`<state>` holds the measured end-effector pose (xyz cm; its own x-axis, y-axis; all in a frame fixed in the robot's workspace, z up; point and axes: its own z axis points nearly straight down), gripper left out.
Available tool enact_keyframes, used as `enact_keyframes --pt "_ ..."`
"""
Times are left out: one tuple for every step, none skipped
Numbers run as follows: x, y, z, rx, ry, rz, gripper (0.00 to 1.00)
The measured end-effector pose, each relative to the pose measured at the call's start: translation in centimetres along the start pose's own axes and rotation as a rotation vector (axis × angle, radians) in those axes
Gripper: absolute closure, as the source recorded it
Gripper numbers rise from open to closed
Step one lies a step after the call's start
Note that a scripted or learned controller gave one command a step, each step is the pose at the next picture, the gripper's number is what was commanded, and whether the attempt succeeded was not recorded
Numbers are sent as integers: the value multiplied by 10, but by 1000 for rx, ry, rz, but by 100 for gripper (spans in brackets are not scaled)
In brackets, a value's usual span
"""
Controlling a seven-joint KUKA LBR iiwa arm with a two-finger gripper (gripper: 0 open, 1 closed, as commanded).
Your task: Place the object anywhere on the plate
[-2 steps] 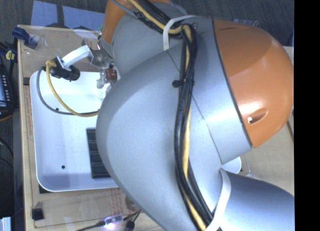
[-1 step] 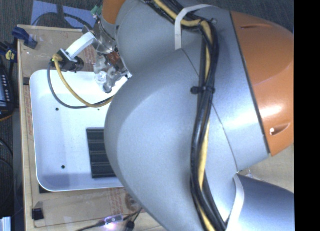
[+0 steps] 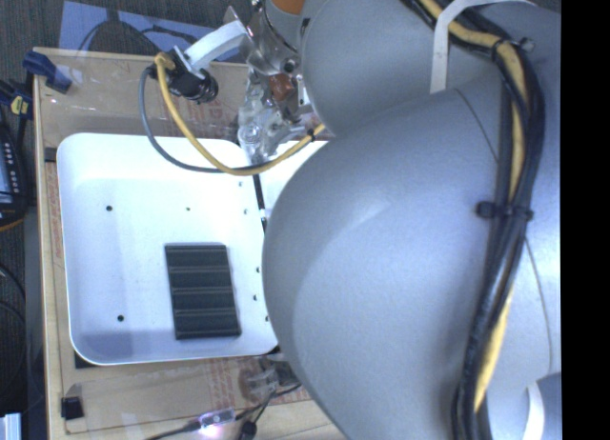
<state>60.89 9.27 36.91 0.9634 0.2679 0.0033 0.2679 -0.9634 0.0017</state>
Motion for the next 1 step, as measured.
enact_keyframes --pt "-17 -45 98 0 -9 65 100"
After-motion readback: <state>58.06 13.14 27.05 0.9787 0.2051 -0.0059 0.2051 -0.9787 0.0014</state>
